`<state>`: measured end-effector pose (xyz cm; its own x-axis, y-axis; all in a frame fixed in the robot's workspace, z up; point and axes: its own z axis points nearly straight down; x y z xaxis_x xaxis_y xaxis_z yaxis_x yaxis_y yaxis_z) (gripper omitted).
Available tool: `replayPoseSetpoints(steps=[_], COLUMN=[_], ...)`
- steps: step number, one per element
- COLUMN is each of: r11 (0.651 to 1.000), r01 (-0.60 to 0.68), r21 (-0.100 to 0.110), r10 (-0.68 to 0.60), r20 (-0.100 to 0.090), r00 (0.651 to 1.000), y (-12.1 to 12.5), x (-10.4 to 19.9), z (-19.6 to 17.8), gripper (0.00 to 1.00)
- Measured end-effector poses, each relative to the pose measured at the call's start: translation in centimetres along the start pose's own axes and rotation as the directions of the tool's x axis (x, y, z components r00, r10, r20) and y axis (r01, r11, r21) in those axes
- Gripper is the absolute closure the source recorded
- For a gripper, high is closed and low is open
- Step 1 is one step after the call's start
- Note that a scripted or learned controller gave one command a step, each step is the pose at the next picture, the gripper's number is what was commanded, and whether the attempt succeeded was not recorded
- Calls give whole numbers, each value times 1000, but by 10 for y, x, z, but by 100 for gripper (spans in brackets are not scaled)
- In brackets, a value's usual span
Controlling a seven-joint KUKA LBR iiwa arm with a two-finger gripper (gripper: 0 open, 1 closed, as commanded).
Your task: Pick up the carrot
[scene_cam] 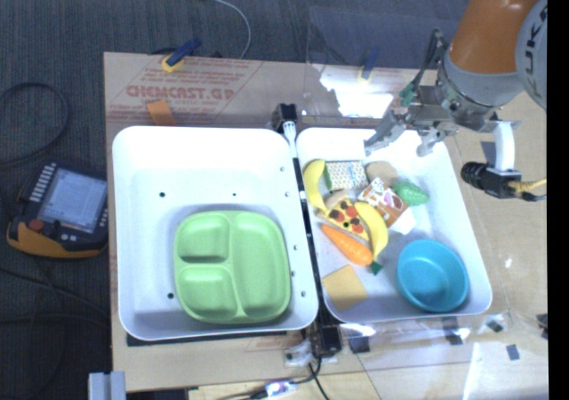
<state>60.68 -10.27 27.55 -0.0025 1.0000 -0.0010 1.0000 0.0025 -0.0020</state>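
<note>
While the carrot (347, 244) lay slantwise mid-bin in the right bin (476, 274), tucked under the banana (371, 223) beside the blue bowl (431, 275), it looked a light, stiff, smooth toy, best pinched across its thick middle. The gripper (407, 134) hung near the bin's far edge, jaws apart, holding nothing, well apart from the carrot.

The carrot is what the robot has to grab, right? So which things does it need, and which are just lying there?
Needed for the job:
carrot, lying in the right bin
gripper, above the bin's far edge

Just lying about:
bananas
blue bowl
green divided plate, in the left bin
handheld controller, on the floor
</note>
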Motion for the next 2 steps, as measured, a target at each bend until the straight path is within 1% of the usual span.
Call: replayPoseSetpoints(steps=[1, 2], r11=[990, 957], r01=[142, 291], r21=[8, -13], r10=[-142, -291], r20=[-3, 3], r00=[990, 957], y=[-66, -105], x=[39, -3], z=[94, 185], gripper=[0, 0])
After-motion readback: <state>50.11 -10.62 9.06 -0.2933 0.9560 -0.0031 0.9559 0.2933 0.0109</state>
